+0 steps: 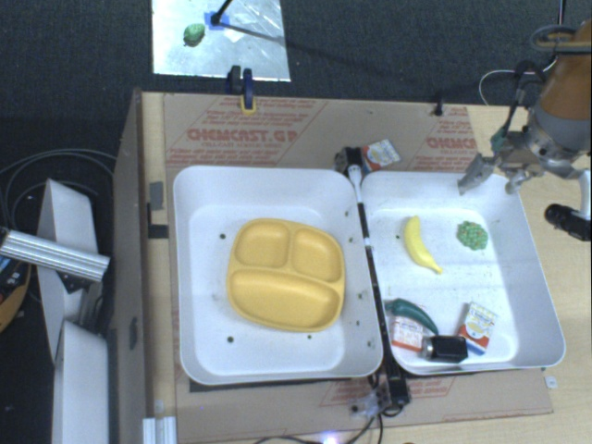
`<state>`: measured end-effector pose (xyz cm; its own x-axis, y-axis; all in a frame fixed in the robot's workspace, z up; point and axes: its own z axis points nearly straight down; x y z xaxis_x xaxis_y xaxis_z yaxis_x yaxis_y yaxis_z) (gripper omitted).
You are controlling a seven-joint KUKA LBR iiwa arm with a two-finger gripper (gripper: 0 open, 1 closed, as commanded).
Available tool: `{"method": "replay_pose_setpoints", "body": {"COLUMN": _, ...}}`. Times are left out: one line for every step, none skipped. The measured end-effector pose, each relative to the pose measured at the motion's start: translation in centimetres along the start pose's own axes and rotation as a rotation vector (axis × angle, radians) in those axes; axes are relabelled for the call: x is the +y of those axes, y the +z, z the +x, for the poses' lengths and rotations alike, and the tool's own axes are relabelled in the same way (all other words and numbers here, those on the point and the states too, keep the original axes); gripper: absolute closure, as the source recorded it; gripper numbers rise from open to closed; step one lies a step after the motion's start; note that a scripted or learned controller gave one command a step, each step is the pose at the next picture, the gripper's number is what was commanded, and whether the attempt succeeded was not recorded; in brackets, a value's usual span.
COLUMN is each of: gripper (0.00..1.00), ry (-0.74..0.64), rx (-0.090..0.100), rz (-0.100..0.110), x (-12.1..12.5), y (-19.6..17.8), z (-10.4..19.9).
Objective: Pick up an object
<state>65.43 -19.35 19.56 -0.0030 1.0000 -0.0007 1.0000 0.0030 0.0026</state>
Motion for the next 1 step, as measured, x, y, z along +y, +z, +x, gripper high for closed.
{"method": "replay_pose_setpoints", "body": {"gripper": 0.00, "ry": -0.002, "rx": 0.002, "rz": 0.002, "x": -1.39, "y": 4.92, "z": 5.97}}
